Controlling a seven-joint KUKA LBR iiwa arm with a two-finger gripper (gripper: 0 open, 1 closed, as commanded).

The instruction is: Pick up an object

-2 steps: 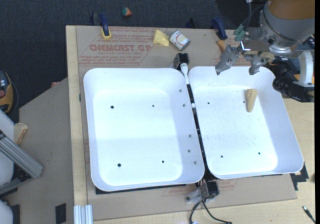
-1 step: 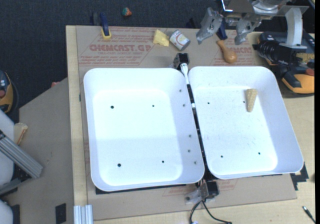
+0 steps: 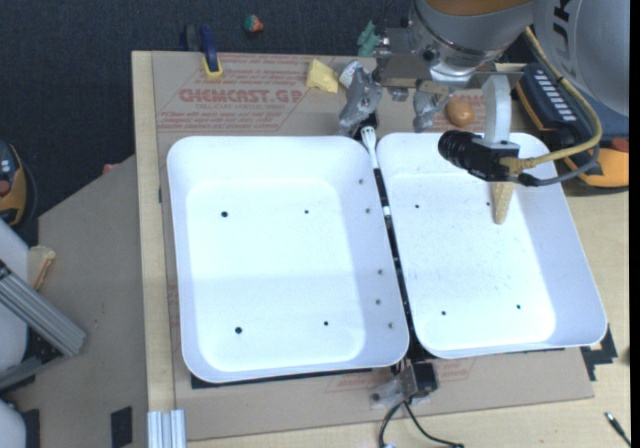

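Observation:
My gripper (image 3: 390, 108) hangs over the far rim where the two bins meet. Its two grey fingers (image 3: 354, 104) stand apart, open, with nothing between them. A tan cone-shaped object (image 3: 499, 200) lies in the right bin (image 3: 560, 276) near its far side, to the right of the gripper and a little nearer the camera. A small brown ball (image 3: 460, 112) sits just behind the right bin's far rim, close to the right finger. The left bin (image 3: 190, 236) shows a bare white floor.
A yellow piece (image 3: 322, 77) lies on the cardboard board behind the left bin. A blue and yellow clamp (image 3: 209, 50) grips the board's far edge. A small red-green item (image 3: 254, 24) rests on the dark floor beyond. The arm's orange band looms at top right.

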